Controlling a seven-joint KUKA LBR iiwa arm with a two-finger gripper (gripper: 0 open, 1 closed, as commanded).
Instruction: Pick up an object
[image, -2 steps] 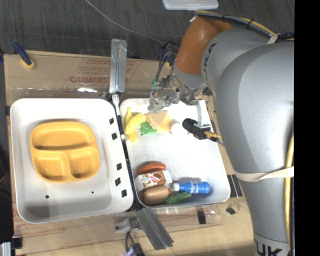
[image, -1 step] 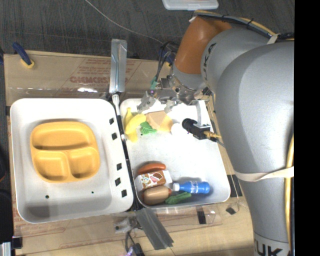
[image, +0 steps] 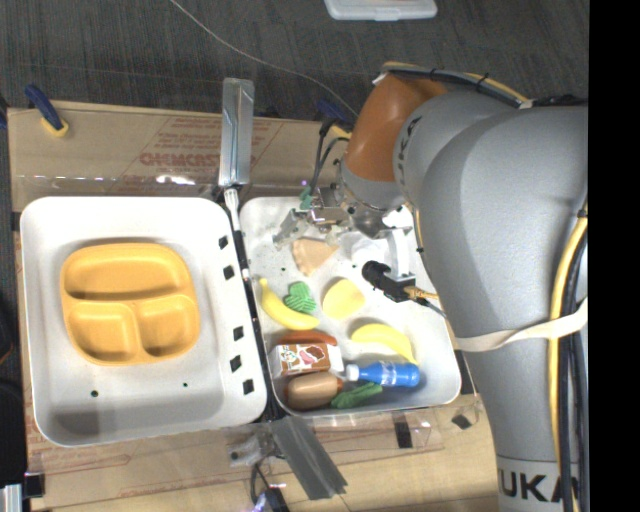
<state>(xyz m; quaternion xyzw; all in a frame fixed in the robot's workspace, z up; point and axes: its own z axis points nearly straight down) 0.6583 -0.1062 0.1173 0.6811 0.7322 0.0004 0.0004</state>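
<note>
My gripper (image: 308, 218) is down in the far end of the right bin (image: 440, 350), at the end of the grey arm with its orange band (image: 385, 120). Just in front of it, close to touching, lies a tan wedge-shaped piece (image: 314, 256). Nearer the camera are a yellow banana (image: 281, 310) with a small green item (image: 299, 297) against it, and two yellow lemon-like pieces (image: 343, 297) (image: 381, 340). Further forward lie a blue bottle (image: 391, 376), a red-and-white packet (image: 305, 357), a brown roll (image: 311, 389) and a green pod (image: 357, 395).
The left bin (image: 40, 330) holds a yellow divided tray (image: 130, 300). A raised divider with black clips (image: 238, 300) separates the bins. The arm's bulky grey body (image: 510, 250) overhangs the right bin's right side. Cardboard (image: 120, 140) lies beyond the bins.
</note>
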